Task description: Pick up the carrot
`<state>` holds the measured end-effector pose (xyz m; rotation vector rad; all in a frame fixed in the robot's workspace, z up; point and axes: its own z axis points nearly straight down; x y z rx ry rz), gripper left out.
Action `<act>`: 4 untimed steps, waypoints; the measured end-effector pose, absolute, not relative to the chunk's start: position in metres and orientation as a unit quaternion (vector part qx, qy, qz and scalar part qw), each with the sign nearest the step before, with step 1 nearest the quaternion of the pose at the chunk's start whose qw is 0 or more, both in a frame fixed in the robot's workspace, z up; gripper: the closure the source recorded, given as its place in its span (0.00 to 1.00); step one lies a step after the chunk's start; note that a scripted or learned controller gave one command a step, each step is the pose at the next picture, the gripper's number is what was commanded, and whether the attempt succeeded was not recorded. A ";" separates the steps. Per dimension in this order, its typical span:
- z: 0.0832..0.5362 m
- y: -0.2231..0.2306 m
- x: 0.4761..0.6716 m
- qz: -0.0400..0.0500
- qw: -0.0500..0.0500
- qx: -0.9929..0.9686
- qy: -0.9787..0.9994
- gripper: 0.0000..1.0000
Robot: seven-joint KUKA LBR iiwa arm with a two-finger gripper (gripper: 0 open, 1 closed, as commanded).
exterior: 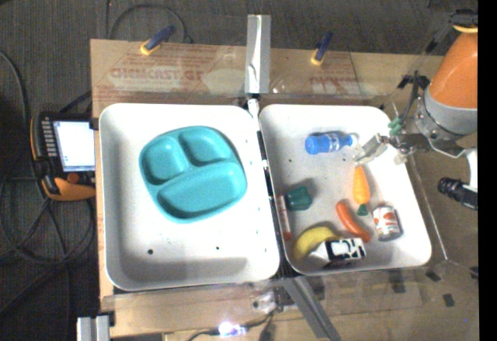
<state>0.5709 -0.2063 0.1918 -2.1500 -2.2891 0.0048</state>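
The carrot [361, 184] is a short orange piece with a small green end toward the front. It lies in the right bin [404, 254], right of the middle. My gripper [376, 147] hangs over the bin's back right part, just behind and slightly right of the carrot's far tip. Nothing is visibly in its grasp. The arm's orange band [458, 75] and grey wrist rise to the right of it.
Around the carrot lie a blue bottle [330, 143], a green block [297, 197], a red-orange sausage shape [349, 217], a small can [386, 223], a banana [311, 238] and a black-and-white box [344, 250]. The left bin [116, 254] holds a teal divided plate [194, 172].
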 end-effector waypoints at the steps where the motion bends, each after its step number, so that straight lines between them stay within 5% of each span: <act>1: 0.096 -0.214 0.587 -0.004 0.001 -0.677 -0.736 0.00; 2: 0.103 -0.214 0.586 -0.003 0.002 -0.677 -0.736 1.00; 3: 0.165 -0.176 0.607 -0.001 0.000 -0.638 -0.770 1.00; 4: 0.173 -0.174 0.608 -0.001 0.001 -0.637 -0.771 1.00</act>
